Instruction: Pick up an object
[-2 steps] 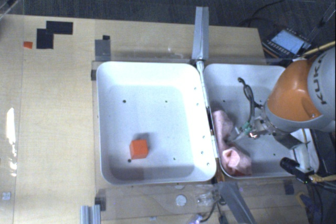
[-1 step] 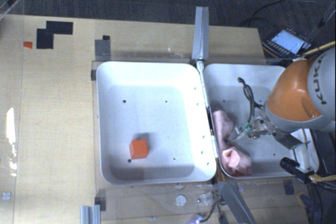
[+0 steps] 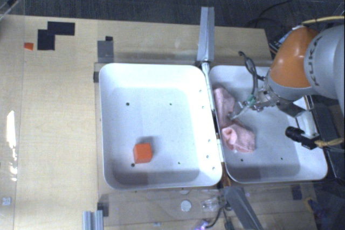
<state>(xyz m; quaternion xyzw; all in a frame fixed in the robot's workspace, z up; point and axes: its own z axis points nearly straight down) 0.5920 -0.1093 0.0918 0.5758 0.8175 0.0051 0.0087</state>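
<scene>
Fingers (image 3: 237,112) touching pink cloth (image 3: 235,129) in rt bin (image 3: 280,167); grip state unclear.

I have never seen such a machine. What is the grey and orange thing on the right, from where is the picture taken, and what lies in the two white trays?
The picture is taken by one fixed camera above a wooden bench, looking down at a slant. The grey and orange thing is a robot arm reaching in from the right. At its end is a small pincer for grasping, over the right bin. Under it lies a crumpled pink cloth; whether the pincer grips it is unclear. The left bin holds one small orange block, apart from the arm.
</scene>
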